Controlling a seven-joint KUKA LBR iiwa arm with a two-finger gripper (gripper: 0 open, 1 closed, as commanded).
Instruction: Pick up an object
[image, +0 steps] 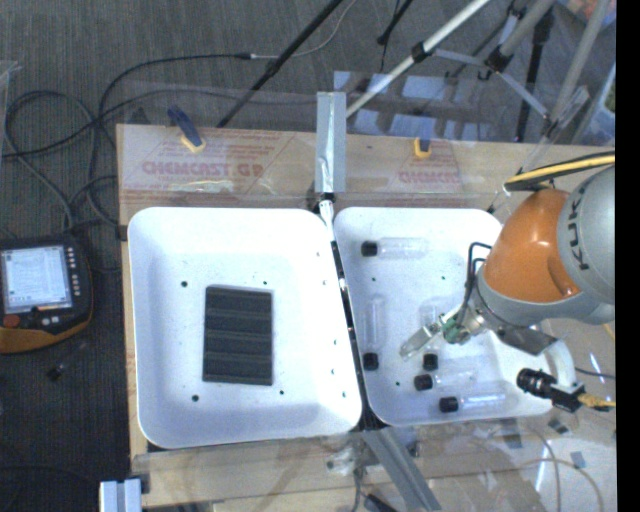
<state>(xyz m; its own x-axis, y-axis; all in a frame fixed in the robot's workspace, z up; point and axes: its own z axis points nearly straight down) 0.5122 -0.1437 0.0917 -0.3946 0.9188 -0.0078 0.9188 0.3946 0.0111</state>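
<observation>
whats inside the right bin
The right bin holds several clear tubes with black caps, spread over its floor. The arm and its tool cover part of the right side, so anything beneath them is hidden.

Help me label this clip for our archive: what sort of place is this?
Probably a robotics lab or test cell: a grey arm with an orange band reaches over two shallow white bins on a bench, a handheld control pendant lies on the floor, and black cables trail around.
</observation>
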